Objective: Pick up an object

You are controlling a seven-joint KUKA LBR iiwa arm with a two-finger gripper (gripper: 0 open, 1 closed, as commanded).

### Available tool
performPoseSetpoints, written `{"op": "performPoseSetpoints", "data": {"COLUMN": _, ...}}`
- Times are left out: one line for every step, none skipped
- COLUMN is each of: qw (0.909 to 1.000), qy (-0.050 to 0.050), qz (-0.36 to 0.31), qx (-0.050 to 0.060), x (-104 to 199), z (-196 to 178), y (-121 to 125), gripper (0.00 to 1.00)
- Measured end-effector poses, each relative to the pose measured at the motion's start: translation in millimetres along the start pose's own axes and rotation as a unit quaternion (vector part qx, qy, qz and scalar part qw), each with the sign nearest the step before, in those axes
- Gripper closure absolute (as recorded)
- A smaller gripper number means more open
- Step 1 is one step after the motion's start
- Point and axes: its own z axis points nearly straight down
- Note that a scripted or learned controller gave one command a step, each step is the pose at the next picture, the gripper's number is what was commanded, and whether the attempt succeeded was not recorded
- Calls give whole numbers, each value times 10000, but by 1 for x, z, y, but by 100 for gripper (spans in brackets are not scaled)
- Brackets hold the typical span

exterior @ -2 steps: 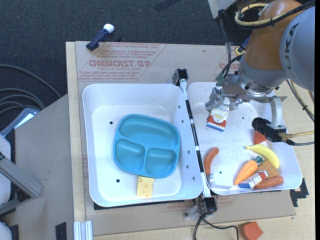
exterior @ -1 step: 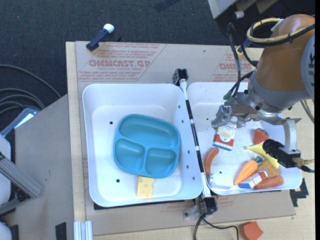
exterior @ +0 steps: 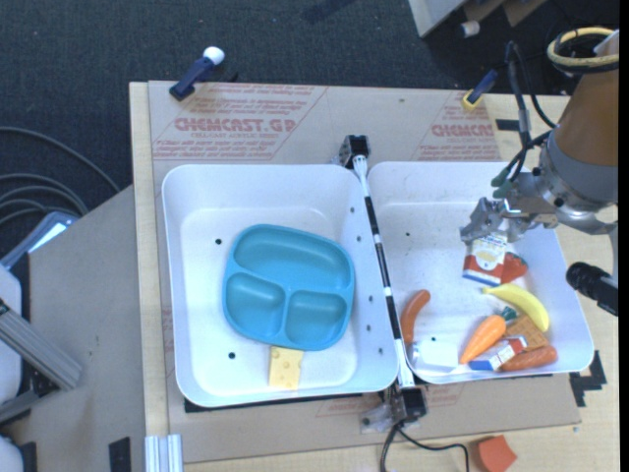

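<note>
Jaws (exterior: pixel 488 226) low in the right bin (exterior: pixel 432 185), metallic and angular, spread not readable from here, nothing visibly held. Directly below them, touching or nearly so, a small red-and-white carton (exterior: pixel 491 264), boxy and glossy. Just beyond the carton: a curved yellow banana (exterior: pixel 521 303), smooth orange carrot (exterior: pixel 482 339), reddish sausage (exterior: pixel 414 315) standing nearly upright. Carton likeliest target.

Probably a robotics lab: taped bench (exterior: pixel 295 116), loose cables (exterior: pixel 39 180), clamps (exterior: pixel 197 72).
</note>
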Motion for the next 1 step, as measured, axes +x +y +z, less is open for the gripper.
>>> {"op": "performPoseSetpoints", "data": {"qw": 10000, "qy": 12, "qz": 0, "qx": 21, "x": 9, "z": 2, "y": -39, "gripper": 100}}
